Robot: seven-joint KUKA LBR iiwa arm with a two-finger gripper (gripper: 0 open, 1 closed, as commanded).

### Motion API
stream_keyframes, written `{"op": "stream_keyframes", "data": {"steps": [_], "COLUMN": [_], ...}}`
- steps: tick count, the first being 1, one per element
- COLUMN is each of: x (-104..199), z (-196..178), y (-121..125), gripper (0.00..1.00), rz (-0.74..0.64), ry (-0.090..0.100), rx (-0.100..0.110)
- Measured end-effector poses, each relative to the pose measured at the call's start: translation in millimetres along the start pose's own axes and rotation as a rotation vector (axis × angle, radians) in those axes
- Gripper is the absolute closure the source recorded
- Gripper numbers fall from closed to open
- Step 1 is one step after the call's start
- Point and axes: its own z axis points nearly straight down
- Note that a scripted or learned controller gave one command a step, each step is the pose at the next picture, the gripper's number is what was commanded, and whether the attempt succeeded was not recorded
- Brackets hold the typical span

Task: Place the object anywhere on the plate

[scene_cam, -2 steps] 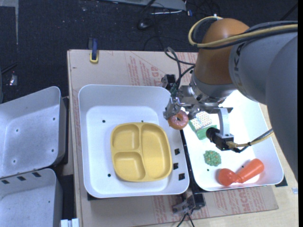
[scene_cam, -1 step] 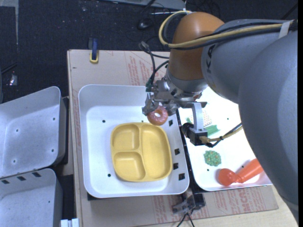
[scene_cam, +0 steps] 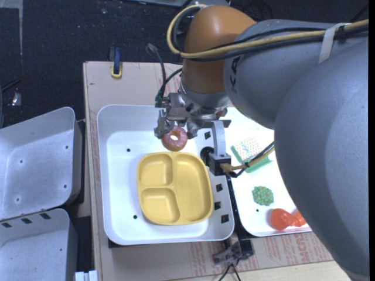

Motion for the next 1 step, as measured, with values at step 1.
{"op": "stream_keyframes", "data": {"steps": [1], "x": [-3.3], "z": [0.6], "y": [-0.2], "gripper": [0.00], "rz": [0.004], "ry": [-0.002], "rx": [0.003]}}
